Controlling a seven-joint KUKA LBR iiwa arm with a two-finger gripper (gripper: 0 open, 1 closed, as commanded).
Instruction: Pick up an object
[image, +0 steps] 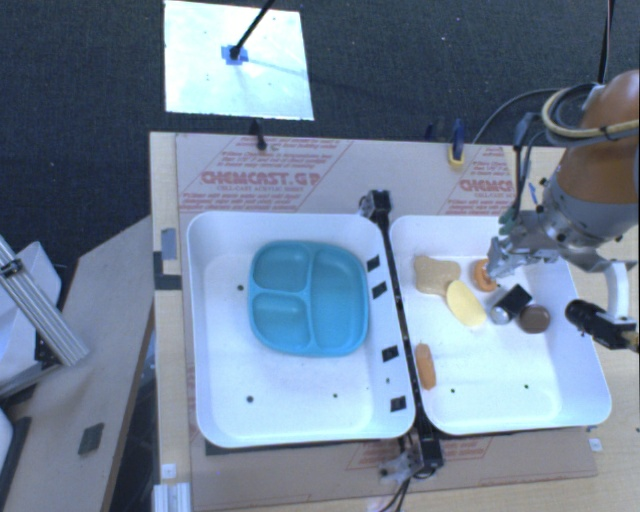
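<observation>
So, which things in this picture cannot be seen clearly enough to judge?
- The pincer, camera view: the grey wrist above covers its tips, so its state is unclear.
- The small round orange object: partly under the pincer; contact unclear.
- The dark brown round object and the black-and-silver piece beside it: too small to identify.
- The arm's upper part: cut off by the right edge.

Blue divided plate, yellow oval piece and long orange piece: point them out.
blue divided plate (307, 298): camera view, its middle ridge.
yellow oval piece (465, 303): camera view, its top face.
long orange piece (426, 366): camera view, mid-length.
</observation>
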